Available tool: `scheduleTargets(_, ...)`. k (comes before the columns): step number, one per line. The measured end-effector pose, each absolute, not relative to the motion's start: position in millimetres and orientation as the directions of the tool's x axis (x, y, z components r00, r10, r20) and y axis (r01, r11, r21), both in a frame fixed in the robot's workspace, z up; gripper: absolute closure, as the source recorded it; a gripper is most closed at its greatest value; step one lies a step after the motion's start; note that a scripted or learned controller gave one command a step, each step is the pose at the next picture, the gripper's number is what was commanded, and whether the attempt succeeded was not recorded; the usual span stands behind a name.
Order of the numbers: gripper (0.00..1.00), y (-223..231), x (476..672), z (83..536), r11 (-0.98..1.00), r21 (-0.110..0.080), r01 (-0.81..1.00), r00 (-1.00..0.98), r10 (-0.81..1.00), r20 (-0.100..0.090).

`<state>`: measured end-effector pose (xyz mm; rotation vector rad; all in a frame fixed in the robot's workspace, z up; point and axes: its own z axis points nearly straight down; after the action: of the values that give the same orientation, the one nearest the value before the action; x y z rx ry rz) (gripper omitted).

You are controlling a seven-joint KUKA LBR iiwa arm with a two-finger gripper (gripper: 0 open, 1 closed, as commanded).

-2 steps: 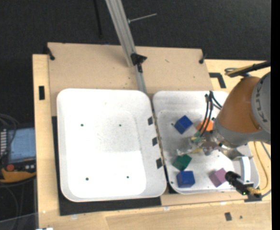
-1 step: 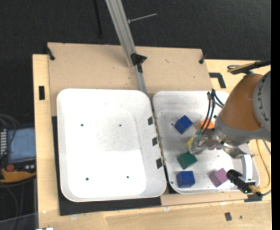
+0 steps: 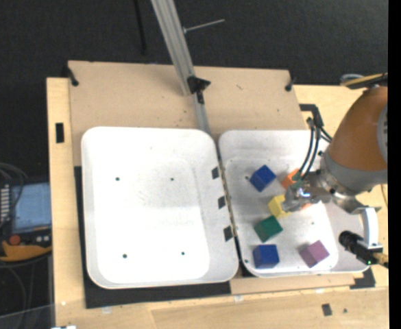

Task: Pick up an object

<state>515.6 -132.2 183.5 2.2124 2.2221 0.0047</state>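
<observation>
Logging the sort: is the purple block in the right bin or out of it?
In. The purple block lies on the right bin's floor near its front corner, inside the rim.

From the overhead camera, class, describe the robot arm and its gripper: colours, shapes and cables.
The arm is bulky and rounded, with an orange band above a grey wrist section. Black cables loop along its left side. The gripper is a small metallic silver assembly with an orange patch beside it.

Wooden bench [image 3: 159,98] bears two white bins: left [image 3: 97,204], right [image 3: 238,146].
</observation>
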Motion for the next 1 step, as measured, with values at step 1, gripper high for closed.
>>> scheduleTargets(1, 1.00, -125.1, 519.7, 243.7, 0.004, 0.009, 1.000, -0.004, 1.000, -0.002)
